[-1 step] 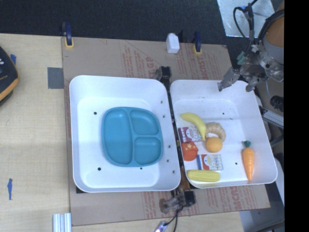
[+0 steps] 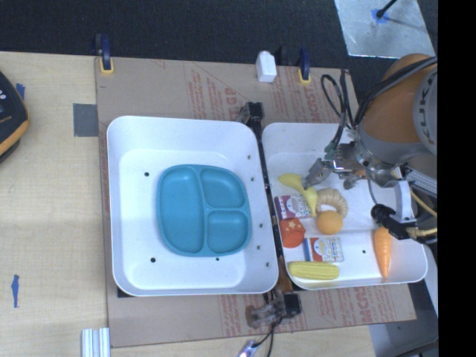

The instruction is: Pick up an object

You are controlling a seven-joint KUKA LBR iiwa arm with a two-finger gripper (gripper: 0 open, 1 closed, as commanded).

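Note:
The right bin (image 2: pixel 297 138) holds several toy foods. A yellow banana (image 2: pixel 297 185) lies near its middle, with a tan croissant (image 2: pixel 332 198) and an orange ball (image 2: pixel 329 222) just right of it. Lower down are a red tomato (image 2: pixel 292 233), an ear of corn (image 2: pixel 313 271) along the front wall and an orange carrot (image 2: pixel 382 251) at the right. Two small printed packets (image 2: pixel 290 207) (image 2: pixel 326 249) lie flat among them. My gripper (image 2: pixel 332 171) hangs over the bin's upper middle, just above and right of the banana, beside the croissant. Nothing shows in its grasp.
The left bin (image 2: pixel 123 199) carries a blue divided plate (image 2: pixel 203 209) in its middle. A black clamp (image 2: pixel 253 112) sits between the bins at the back. Cables (image 2: pixel 338 95) loop behind the arm. A dark device (image 2: pixel 9 114) lies at the bench's far left.

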